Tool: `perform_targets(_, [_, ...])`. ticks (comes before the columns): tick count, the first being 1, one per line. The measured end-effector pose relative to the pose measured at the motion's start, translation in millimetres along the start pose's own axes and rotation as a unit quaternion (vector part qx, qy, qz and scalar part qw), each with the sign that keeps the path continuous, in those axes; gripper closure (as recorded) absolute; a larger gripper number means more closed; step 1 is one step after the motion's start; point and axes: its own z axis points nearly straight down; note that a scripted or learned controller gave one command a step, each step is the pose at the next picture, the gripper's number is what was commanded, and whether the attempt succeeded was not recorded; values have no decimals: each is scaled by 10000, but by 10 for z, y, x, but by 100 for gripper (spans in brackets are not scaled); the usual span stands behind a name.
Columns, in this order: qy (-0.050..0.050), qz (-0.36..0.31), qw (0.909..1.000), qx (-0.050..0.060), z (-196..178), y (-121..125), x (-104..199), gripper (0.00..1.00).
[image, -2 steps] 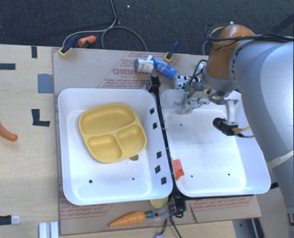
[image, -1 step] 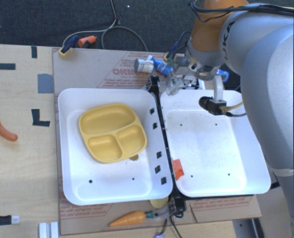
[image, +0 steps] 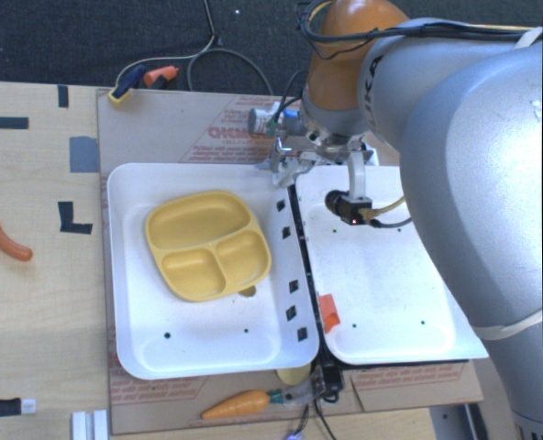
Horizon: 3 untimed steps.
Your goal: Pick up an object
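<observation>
Pincer (image: 294,159) hangs over the far end of the divider between two white bins (image: 125,246); whether its fingers are apart I cannot tell. One yellow divided plate (image: 207,244) lies in the left bin. A good grasp probably means moving left and taking the plate's rim. One toy carrot (image: 237,403) lies on the near worktop, one sausage (image: 8,240) far left.

The arm (image: 455,108) runs off the right edge and covers the right bin's (image: 382,328) far corner. A small brown thing (image: 247,291) peeks from under the tray (image: 207,244), perhaps food. Gripper (image: 294,159) fingers are indistinct.
</observation>
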Motion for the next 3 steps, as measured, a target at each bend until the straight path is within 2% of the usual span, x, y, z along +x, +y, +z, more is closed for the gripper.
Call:
perform_targets(1, [-23, 70, 10000, 6, -14, -490, -872, 100])
perform_targets(2, [-12, 30, 10000, -10, -13, -467, -813, 0])
perform_targets(3, [-27, 68, 10000, -3, 258, -336, -1870, 0])
